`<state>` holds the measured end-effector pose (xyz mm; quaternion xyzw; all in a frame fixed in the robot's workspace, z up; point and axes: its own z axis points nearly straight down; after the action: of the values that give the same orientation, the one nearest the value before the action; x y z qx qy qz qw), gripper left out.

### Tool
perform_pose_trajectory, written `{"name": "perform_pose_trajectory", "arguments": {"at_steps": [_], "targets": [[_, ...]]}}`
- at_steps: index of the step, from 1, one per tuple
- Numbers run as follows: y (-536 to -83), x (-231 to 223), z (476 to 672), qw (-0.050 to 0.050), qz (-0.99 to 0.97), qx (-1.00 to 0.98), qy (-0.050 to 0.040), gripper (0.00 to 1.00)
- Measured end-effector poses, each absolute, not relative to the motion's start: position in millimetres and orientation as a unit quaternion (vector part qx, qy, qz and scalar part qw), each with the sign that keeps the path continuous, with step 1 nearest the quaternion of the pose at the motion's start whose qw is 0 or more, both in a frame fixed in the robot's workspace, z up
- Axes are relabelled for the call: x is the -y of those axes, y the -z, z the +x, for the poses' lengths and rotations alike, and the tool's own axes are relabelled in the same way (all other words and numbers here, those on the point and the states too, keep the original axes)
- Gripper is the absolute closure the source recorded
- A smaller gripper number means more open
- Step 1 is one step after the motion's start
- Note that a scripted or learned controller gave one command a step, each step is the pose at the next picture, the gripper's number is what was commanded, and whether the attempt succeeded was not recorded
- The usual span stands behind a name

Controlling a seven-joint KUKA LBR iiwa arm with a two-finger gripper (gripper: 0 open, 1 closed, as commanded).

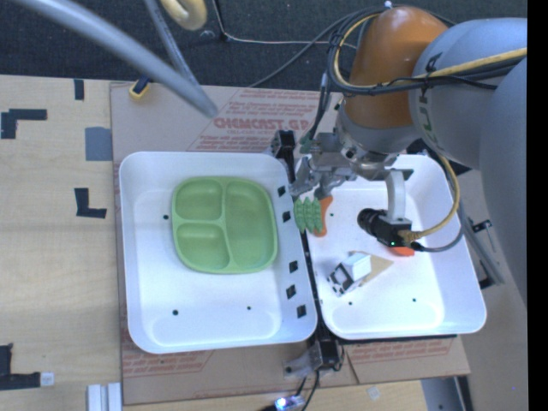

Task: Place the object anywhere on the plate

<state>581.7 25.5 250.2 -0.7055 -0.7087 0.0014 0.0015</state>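
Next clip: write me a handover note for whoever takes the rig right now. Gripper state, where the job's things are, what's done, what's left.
Gripper: low over the right bin's left edge, just above the carrot. Whether it actually grips the carrot cannot be told from this view.
Carrot: toy, green top with orange tip, at the divider between the two bins, on the right-bin side.
Plate: green, three compartments, in the left bin, nothing on it.
Also in the right bin: a small white-and-black piece, not part of the job.
Done: nothing on the plate yet.
Left: confirm the grasp, carry the carrot over the divider, set it on the plate.
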Motion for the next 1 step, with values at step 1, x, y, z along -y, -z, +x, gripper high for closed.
{"name": "perform_pose_trajectory", "arguments": {"at_steps": [1], "targets": [[-233.3,-73.6,571.4,0.002,-0.705,0.709,-0.0014,1.00]]}}
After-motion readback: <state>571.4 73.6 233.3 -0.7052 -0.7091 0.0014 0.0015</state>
